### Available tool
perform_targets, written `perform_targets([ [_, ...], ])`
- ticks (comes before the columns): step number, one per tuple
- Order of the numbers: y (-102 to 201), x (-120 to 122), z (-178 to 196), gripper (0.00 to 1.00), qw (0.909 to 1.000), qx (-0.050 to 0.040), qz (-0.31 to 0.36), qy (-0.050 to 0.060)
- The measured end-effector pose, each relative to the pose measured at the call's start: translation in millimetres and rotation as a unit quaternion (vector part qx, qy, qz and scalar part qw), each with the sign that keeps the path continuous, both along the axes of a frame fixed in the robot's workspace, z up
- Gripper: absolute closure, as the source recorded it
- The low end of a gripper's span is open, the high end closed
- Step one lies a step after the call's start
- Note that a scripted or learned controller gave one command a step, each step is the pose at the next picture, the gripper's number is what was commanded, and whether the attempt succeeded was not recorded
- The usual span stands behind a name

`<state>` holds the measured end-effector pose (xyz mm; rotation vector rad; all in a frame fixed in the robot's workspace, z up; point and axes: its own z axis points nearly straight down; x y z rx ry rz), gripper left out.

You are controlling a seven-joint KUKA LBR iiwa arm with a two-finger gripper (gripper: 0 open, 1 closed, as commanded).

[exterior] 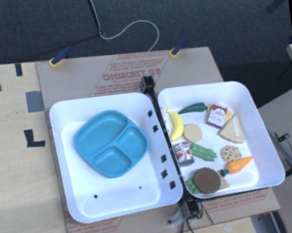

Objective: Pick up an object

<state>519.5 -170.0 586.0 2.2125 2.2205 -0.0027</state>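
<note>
The right bin (251, 106) holds several toy foods. A yellow banana (176, 125) lies at its left side, with a dark green pepper (192, 108) just behind it. A round tan cracker (193, 132) sits beside the banana. A small red and white can (183, 153) lies near the bin's left wall, next to a green pea pod (203, 152). A red carton (217, 114) and a cheese wedge (233, 129) rest toward the right. A cookie (230, 153), an orange carrot (240, 165) and a brown burger patty (206, 180) lie along the front.
The left bin (65, 150) holds a blue divided plate (111, 143). Both bins sit on a cardboard sheet (124, 73) held by two clamps (59, 56). A white cable (124, 31) loops behind the bench.
</note>
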Motion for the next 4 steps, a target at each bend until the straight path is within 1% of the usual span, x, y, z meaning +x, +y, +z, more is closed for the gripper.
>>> perform_targets([
  [4,2,2,41,1.00,1.0000,-0.0012,0.002,-0.002],
])
